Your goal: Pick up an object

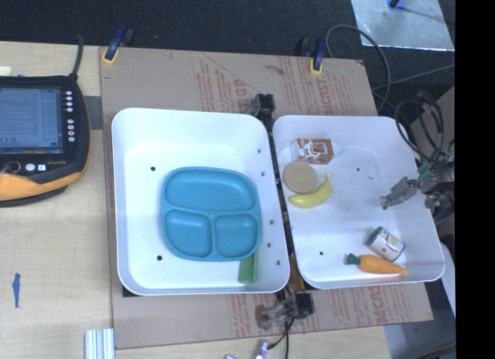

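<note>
Pincer (396, 195) low over right bin (363, 129) near its right wall, jaw state impossible to tell. In that bin: banana (312, 194) touching tan disc (300, 176), small can (384, 243) just above carrot (375, 265). Blue divided plate (210, 212) in left bin (139, 137)

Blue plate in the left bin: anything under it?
A green object pokes out from beneath the blue plate at its lower right edge. The rest of it, and anything else beneath, is covered.

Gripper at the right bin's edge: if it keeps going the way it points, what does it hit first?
The gripper points left into the right bin. Bare floor comes first; the banana lies further along, though depth is unclear.
</note>
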`<state>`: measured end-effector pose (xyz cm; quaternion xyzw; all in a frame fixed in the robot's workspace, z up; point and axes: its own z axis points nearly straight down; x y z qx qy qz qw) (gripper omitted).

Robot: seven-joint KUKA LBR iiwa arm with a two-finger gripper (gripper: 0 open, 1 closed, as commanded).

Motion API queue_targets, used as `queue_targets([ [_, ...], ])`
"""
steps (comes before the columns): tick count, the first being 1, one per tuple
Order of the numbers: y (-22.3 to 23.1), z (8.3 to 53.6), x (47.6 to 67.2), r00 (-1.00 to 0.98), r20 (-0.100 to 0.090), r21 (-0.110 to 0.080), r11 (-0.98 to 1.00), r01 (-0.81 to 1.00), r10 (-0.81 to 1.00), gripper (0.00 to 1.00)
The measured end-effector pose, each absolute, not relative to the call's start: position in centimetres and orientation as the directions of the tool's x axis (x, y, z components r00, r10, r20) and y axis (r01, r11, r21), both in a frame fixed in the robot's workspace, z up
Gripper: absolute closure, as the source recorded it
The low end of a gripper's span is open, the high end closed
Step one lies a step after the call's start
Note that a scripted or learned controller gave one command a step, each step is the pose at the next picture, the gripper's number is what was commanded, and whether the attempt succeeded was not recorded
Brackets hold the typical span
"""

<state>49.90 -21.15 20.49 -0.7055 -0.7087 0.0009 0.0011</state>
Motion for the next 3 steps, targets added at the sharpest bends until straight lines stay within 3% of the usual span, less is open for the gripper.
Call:
queue_targets([
  [1,-11.6,9.9,52.8,-0.007,0.0,-0.005,0.007,1.0,1.0,0.0],
  [2,-10.9,9.2,61.0,-0.003,0.001,-0.002,0.003,1.0,1.0,0.0],
  [3,-10.8,9.1,64.7,-0.003,-0.003,-0.048,0.003,0.999,1.0,0.0],
])
